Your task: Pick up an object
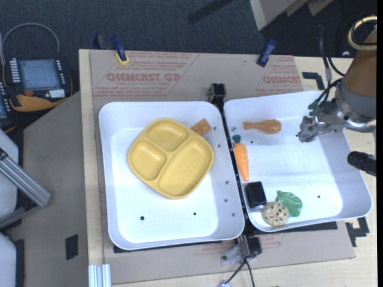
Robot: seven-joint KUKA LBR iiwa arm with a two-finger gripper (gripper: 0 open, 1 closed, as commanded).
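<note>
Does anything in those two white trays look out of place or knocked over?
Nothing looks spilled or broken. One small oddity: a small brown block in the left white bin is wedged against the yellow three-compartment plate, partly tucked behind its rim.

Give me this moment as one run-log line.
phase: approach | gripper: over right bin, holding nothing seen | nearest: drumstick | carrot: untouched

The arm (grey, orange-banded) reaches from the right, end effector [306,130] lowered.

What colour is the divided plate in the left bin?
Yellow: the divided plate, seen in the camera view.
</note>
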